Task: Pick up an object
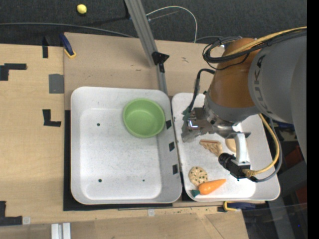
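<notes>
We see a small yellow ball lying on the dark floor beyond the worktop's far edge, well apart from everything else. On the worktop's left part we see black tape marks and a grey patch. A blue and yellow clamp grips its far edge, and a grey metal pole slants up from near that edge.

the arm is big and grey with a shiny orange band. black and yellow cables loop around it. the gripper is silver metal.
</notes>
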Controlling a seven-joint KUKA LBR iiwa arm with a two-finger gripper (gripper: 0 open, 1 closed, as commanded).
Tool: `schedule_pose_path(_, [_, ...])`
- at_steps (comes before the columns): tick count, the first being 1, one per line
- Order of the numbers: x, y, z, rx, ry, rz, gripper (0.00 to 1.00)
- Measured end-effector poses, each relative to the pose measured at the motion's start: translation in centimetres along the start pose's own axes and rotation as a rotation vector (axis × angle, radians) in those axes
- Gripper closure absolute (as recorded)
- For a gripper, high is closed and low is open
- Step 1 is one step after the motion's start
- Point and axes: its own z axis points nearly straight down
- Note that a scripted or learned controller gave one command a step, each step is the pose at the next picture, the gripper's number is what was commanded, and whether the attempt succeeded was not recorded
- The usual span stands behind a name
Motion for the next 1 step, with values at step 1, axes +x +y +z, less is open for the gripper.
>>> schedule_pose_path(1, [4.68, 0.91, 1.12, -0.001, -0.001, 0.001, 1.0])
